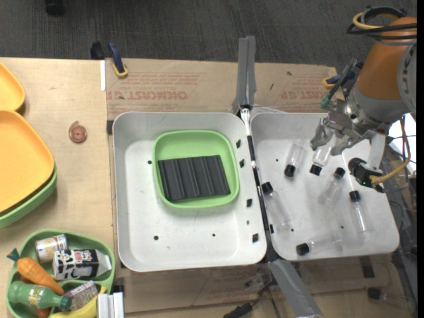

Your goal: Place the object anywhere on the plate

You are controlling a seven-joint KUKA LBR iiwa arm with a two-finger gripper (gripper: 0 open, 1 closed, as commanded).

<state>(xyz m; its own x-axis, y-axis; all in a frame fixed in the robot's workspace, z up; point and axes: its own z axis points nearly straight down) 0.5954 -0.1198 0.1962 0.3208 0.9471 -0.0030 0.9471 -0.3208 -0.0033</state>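
Several clear vials (329, 191) are lying in the right bin (377, 237) while our hand (329, 140) is hovering above them, its opening unclear to us.

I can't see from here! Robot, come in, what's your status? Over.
Gripper low over right bin, above a vial. Several clear vials lie loose in that bin. Green plate in left bin, dark mat on it.
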